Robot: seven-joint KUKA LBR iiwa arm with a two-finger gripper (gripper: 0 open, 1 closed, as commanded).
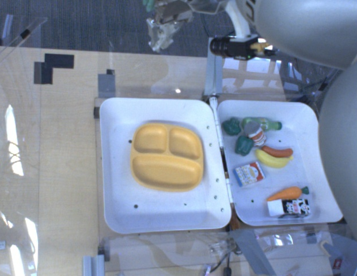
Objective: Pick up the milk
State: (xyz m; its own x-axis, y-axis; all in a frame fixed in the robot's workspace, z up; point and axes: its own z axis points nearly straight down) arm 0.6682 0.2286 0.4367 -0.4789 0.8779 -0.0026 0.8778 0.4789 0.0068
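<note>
The milk (pixel 289 207) is a small white carton with black cow patches. It lies on its side at the front of the right bin (pixel 320 154), just below a carrot (pixel 288 194). My gripper (pixel 160 34) hangs high at the top of the view, beyond the back edge of the left bin (pixel 115 171) and far from the milk. It is open, with nothing between its fingers.
The right bin also holds a small orange-and-blue carton (pixel 249 173), a banana (pixel 273 159), a sausage (pixel 277 152), a green bottle (pixel 262 124), a can (pixel 256 135) and two dark green pieces. A yellow divided tray (pixel 167 156) sits in the left bin.
</note>
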